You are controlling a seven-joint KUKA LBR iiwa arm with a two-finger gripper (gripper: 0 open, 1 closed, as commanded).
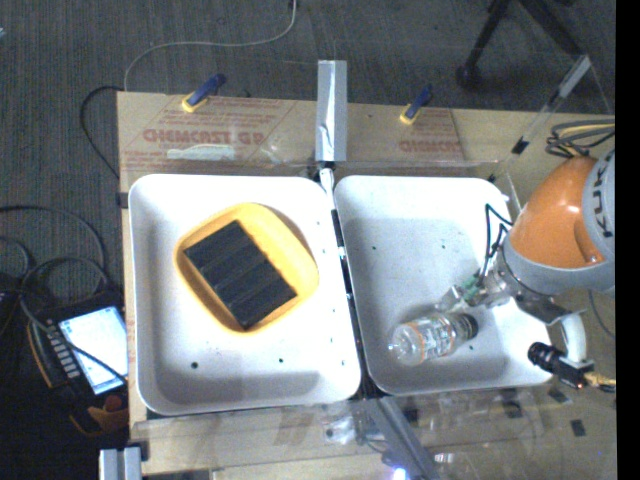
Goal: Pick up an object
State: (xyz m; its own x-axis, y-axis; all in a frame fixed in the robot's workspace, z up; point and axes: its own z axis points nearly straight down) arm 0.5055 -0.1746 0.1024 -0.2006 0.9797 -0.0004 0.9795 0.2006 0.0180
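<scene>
Clear plastic bottle point(432, 336): lies on its side on the floor of the right-hand shallow white bin point(410, 238), toward the bin's near edge, neck pointing up and right toward the arm. It looks like the likeliest thing to be picked, going by where the arm has reached.

Two-finger gripper point(472, 293): sits low in the right bin, right at the bottle's neck end. Whether it touches the bottle I cannot tell, and whether it is apart, together or clamped on anything I cannot tell either; the wrist hides that part.

Grey arm with orange band point(560, 223): comes in from the right over the right bin's far-right corner, wrist bent down toward the bottle.

Progress: the reach looks made, but the pick is not done. The bottle rests flat on the bin floor, not lifted. By my reading a secure grasp and the lift are both left.

Yellow rounded dish holding a black ribbed block point(245, 266): rests in the middle of the left-hand white bin point(160, 368), well apart from the arm, untouched.

Bench backboard point(230, 133): brown board with red lettering behind both bins, two blue-and-yellow clamps on it.
</scene>
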